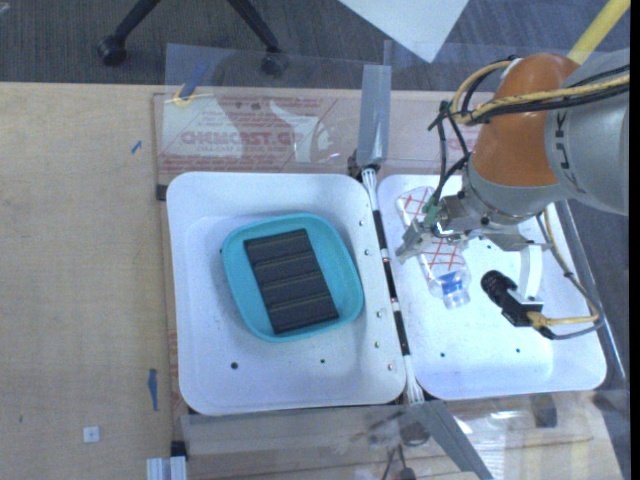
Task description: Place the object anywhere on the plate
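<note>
1. Tan wooden bench (80, 268) fills the left side, with small blue marks on it and the legs of a wheeled chair (190, 13) on the dark floor above it.
2. White and shallow, the left bin (200, 358) sits on the bench; a clear plastic sheet with faded red print (250, 133) lies behind it.
3. Turquoise and squarish with rounded corners, the plate (240, 298) lies in the middle of the left bin, turned a little clockwise.
4. A dark grey ribbed block (291, 280) rests on the plate, its long side running away from the camera, with three or four cross ridges on top.
5. The right bin (500, 368) stands just beside the left one, their rims touching along the middle.
6. The object, a clear plastic bottle (445, 268) with a red-checked label and a bluish cap end, lies in the right bin near its upper left part, well apart from the plate.
7. The gripper (425, 230) hangs right over the upper end of the bottle. Whether its fingers are spread or closed, I cannot tell, nor whether they touch the bottle.
8. The grey arm (590, 158) comes in from the right edge, its orange band (520, 118) above the wrist, bent downward toward the right bin.
9. Black and yellow cables (520, 303) loop from the wrist down over the right bin's floor.
</note>
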Robot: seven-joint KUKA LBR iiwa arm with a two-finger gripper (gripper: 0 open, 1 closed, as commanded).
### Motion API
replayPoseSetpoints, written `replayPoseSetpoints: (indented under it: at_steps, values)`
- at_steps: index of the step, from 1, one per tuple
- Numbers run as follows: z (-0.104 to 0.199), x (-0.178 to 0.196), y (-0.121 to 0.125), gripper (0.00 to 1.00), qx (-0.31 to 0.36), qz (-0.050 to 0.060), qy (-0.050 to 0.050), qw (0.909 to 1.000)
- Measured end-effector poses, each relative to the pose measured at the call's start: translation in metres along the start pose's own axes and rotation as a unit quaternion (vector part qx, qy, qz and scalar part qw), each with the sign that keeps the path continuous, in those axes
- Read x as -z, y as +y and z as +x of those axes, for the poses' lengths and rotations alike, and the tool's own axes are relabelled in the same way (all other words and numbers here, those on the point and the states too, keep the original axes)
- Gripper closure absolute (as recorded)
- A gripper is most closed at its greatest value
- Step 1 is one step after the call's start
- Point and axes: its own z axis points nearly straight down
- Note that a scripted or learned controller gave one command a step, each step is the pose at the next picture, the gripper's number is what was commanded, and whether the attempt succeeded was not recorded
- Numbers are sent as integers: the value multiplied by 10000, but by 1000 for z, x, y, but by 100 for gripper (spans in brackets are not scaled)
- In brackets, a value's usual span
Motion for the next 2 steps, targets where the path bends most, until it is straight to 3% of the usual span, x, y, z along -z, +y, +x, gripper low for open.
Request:
replayPoseSetpoints:
  at_steps: [1,2]
  values:
    - [0,1,0,0,-1,-6,0,10000]
    - [0,1,0,0,-2,-7,0,10000]
